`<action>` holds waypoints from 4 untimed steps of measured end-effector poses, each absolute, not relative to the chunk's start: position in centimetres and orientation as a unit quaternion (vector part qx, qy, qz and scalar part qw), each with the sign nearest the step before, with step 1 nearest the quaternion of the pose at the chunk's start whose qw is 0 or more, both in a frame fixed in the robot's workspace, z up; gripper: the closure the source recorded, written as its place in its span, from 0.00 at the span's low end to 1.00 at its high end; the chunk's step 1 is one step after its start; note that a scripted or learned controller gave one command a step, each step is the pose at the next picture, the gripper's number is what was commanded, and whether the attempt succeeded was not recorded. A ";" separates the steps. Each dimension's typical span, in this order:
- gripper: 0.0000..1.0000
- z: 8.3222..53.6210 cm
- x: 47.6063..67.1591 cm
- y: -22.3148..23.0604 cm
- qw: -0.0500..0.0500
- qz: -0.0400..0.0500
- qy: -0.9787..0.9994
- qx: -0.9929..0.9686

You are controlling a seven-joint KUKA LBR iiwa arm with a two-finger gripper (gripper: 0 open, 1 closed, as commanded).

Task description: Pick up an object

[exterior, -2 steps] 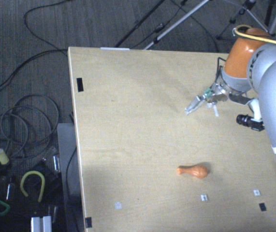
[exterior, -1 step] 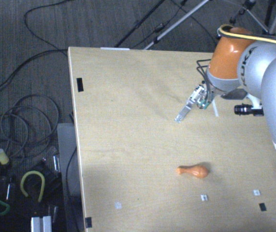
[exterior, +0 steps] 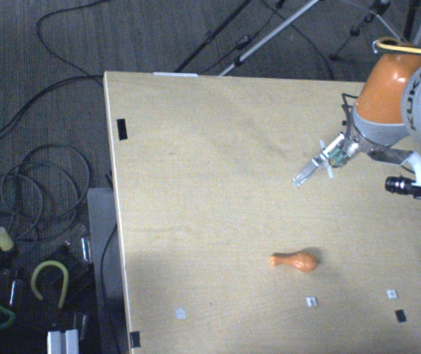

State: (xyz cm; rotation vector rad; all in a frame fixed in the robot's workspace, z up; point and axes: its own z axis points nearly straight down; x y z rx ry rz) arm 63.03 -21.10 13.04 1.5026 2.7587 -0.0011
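One orange pear-shaped object [exterior: 295, 260] lies on table [exterior: 195, 198], well apart from gripper [exterior: 302, 177]; jaws' state can't be told, so approach from above & centre over its fat end.

A bench top [exterior: 195, 198] filled the middle and right of the view, with floor to its left and behind it. A small pear-shaped object [exterior: 296, 260] lay alone on the near part of the bench, right of centre. The arm [exterior: 391, 98] reached in from the right, its gripper [exterior: 304, 175] above the bench, behind the object and apart from it. Cables [exterior: 29, 190] lay coiled on the floor at left; stand legs [exterior: 284, 21] crossed the floor behind.
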 end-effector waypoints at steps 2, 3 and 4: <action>0.00 8.5 66.7 -21.0 0.002 -0.001 0.912 0.410; 1.00 9.5 66.8 -20.9 0.004 -0.001 0.912 0.409; 1.00 16.8 66.5 -16.4 0.001 0.001 0.868 0.497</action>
